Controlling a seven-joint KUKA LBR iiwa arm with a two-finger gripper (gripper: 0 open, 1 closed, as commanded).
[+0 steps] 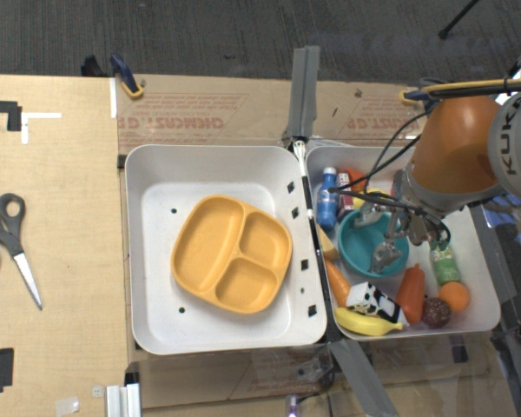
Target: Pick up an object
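In the right bin (479, 318) there is a pile of toy food and other small things. The gripper (391, 252) hangs down over a teal bowl (365, 248) in the middle of that bin. The arm (456, 146) above it is grey with a big orange band, and dark cables run along it. The metal tip of the gripper is over the inside of the bowl. I cannot tell if the gripper is open or closed, and I see nothing held in it.

The bowl is round, deep and blue-green. Behind it, near the far wall of the bin, stands a blue bottle (328, 200) with a white cap. Just right of the bowl lies a small green bottle (445, 266). In front of the bowl are an orange carrot (336, 283), a black and white toy (370, 301) and a yellow banana (366, 322) along the near wall. Next to them are a long red-orange piece (412, 292), a dark red round fruit (436, 311) and a small orange ball (454, 296).

The left bin (148, 250) holds a yellow plate (232, 254) with three parts. It lies flat, turned a little. On the brown bench (52, 233) to the left lie grey scissors (16, 241), well apart from both bins.
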